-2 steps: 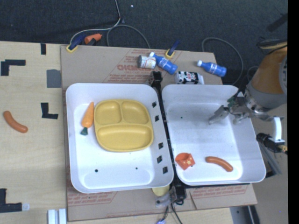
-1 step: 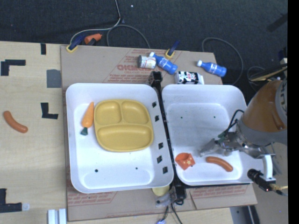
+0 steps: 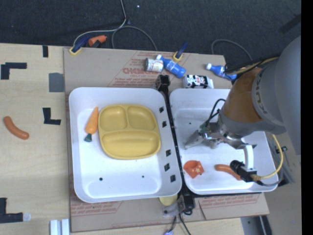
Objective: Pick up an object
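Over the right white bin (image 3: 193, 104), your gripper (image 3: 191, 140) hangs with fingers parted, holding nothing, far of the small orange-red plastic piece (image 3: 193, 168).

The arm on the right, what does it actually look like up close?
The arm is a thick, rounded grey tube with a broad orange band above the wrist. Thin black cables loop beside the wrist, and a yellow cable curves below it. It narrows into a small metallic gripper.
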Tool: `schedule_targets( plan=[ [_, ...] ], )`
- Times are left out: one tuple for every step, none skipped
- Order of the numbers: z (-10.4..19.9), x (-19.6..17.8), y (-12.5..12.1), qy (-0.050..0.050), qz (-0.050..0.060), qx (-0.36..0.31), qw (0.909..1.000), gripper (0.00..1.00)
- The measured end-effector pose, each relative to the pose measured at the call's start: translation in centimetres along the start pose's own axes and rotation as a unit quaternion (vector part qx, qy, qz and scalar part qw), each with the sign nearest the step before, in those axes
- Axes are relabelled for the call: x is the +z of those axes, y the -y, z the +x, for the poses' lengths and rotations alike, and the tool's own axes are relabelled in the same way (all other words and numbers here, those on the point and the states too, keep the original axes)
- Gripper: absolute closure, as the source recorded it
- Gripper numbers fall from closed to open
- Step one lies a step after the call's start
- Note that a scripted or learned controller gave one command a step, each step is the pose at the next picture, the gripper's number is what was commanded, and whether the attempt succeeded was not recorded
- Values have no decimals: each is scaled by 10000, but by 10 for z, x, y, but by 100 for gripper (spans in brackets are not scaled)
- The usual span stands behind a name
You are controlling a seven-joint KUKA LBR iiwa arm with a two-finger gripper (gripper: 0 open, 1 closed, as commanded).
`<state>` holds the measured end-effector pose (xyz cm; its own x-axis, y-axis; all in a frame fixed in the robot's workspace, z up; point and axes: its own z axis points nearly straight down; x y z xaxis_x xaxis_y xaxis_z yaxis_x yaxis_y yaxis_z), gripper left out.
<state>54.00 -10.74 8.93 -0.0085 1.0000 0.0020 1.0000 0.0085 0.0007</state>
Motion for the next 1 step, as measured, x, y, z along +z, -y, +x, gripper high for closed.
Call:
schedule_targets(
  plan=[
    [7,3,-48,21,-6,31,10000,0]
  ],
)
